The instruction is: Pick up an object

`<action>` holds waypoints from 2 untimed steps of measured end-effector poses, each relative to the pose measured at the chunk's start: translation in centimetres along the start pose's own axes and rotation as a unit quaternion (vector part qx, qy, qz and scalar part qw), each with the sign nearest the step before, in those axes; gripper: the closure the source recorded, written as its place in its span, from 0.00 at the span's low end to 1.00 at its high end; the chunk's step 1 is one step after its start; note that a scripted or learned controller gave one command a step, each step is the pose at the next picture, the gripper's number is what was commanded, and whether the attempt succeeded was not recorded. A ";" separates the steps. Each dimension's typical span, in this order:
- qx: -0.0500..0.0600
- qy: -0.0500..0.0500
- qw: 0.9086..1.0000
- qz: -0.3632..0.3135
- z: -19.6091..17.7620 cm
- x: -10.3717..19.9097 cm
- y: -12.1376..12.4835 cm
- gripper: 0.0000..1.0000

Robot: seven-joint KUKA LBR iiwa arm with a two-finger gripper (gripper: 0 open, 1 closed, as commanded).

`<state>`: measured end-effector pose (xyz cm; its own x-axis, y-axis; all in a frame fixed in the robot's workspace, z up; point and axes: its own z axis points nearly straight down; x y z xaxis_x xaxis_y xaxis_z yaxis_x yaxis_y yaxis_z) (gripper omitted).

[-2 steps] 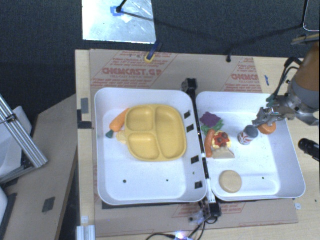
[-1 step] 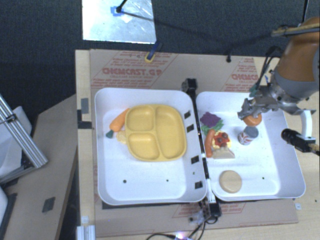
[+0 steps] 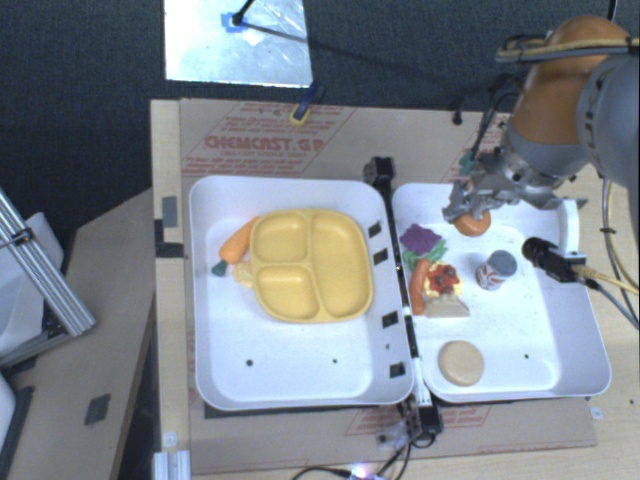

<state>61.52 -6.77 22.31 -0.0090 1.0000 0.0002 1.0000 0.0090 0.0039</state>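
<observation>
The pincer hangs low over the back of the right bin; a small orange object sits directly beneath its tips, touching or nearly so; whether the pincer is clenched on it I cannot tell; a purple piece lies just to its left.

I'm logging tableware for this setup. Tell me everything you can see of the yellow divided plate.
The yellow divided plate is a rounded-square tray of what looks like matte plastic, moulded into three compartments: two at the far side, one wide one nearer the camera. It lies flat in the left bin, filling its centre, all compartments bare. A toy carrot lies against its left rim, with something small and pale yellow just below that.
</observation>
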 end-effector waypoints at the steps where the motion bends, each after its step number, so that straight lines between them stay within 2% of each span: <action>1: 0.001 0.000 1.000 0.002 0.7 1.9 -0.3 1.00; 2: 0.001 0.000 1.000 0.002 0.8 2.1 0.0 1.00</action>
<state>61.51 -4.65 21.50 -0.0051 1.0000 -0.0006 1.0000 0.0051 0.0019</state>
